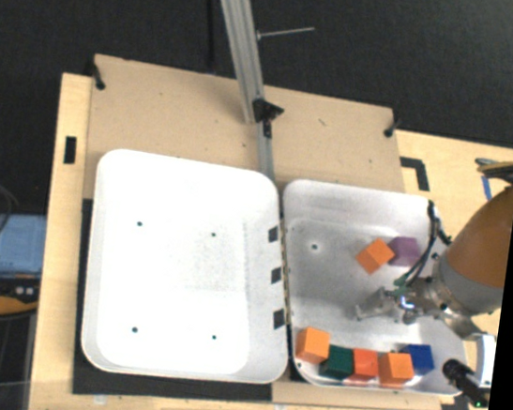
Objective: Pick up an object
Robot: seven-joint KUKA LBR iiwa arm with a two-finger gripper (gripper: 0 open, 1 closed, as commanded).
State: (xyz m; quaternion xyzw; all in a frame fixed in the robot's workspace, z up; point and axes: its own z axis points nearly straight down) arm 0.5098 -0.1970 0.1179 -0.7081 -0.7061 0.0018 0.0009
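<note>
The right bin [331, 210] holds several small blocks. An orange block [375, 255] lies near its middle with a purple block [405, 249] just to its right. Along the front wall sit an orange block [314, 344], a dark green block [340, 361], a red-orange block [365, 362], another orange block [396, 366] and a blue block [420, 357]. My gripper [380, 307] hangs low over the bin floor, below the orange and purple blocks and above the front row. Nothing shows between its fingers.
The left bin [182, 265] lies beside the right one. A slanted metal rail [246, 46] runs from the top down to the gap between the bins. The arm's grey and orange body [482, 250] covers the right bin's right side.
</note>
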